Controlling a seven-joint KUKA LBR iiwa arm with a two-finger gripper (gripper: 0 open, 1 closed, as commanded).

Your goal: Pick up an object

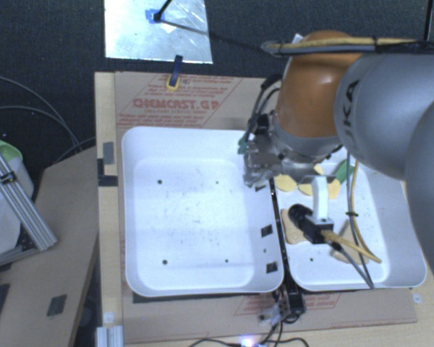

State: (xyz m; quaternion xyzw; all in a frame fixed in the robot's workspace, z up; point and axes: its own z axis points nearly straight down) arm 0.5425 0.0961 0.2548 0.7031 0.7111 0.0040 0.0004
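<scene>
Yellow bits (306, 187) in rt bin (394, 266) partly under arm (398, 100); claw (259, 166) behind wrist (311, 100), grip state unclear.

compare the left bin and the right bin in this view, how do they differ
The left bin lies fully in sight, while the right bin is partly covered by the arm. The left bin's floor shows bare white with a few dark specks, while the right bin holds pale yellow pieces. Both are shallow, white, rounded at the corners, and set side by side.
</scene>
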